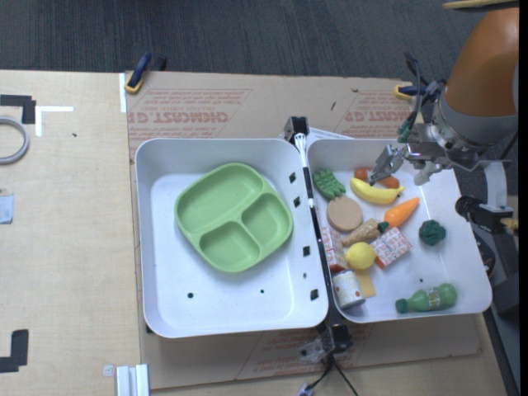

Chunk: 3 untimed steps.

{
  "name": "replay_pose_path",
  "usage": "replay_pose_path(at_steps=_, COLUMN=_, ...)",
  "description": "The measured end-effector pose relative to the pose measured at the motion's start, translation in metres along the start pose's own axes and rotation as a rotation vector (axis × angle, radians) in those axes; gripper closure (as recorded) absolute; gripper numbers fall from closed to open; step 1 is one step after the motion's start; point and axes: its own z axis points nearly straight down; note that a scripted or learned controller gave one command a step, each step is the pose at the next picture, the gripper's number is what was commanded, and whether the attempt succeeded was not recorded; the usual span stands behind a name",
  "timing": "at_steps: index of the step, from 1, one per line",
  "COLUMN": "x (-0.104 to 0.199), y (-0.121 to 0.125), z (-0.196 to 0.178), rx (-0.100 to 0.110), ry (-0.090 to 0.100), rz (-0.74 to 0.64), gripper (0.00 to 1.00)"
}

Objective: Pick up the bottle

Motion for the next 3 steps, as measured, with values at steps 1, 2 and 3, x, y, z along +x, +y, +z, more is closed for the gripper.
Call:
replay_pose_path(at_steps=1, x=0.000, y=0.000, z=-0.009, rx=0.000, ry=-0.001, rz=0.001, gripper=1.00)
replay_pose_path(at_steps=2, x=0.056, y=-0.073, z=0.010, rx=0.001, ry=0.000, rz=-0.228, gripper=1.00)
replay_pose_path(at_steps=3, x=0.088, y=-0.097, z=0.011, rx=0.001, ry=0.000, rz=-0.368, gripper=1.00)
